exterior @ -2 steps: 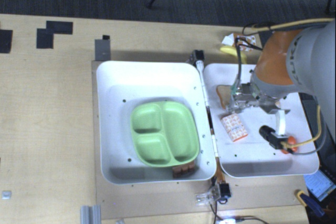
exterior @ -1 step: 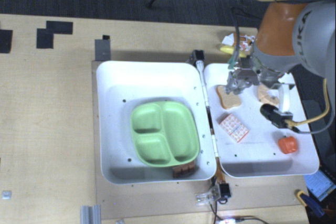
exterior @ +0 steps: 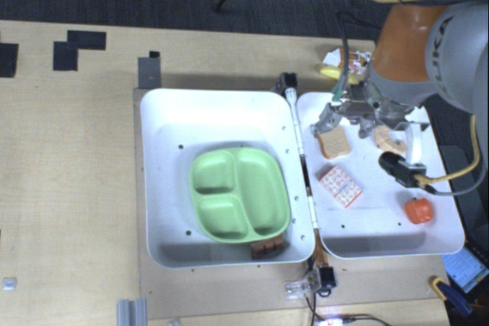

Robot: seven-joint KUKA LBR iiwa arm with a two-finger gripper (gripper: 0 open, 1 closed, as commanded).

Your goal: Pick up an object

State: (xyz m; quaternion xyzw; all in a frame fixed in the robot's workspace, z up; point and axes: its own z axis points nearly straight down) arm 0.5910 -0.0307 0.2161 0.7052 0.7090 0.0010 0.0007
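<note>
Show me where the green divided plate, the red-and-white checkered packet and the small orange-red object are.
green divided plate [exterior: 238,193]: camera view, on the ridge between its compartments.
red-and-white checkered packet [exterior: 340,186]: camera view, middle of its top face.
small orange-red object [exterior: 419,211]: camera view, its centre.

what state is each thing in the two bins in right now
green tray: right way up in the left bin, compartments bare
brown item: tucked against the tray's near edge
toast slice: lying in the right bin, right under the gripper
checkered packet: lying flat, apart from the rest
orange item: resting near the right wall
</note>
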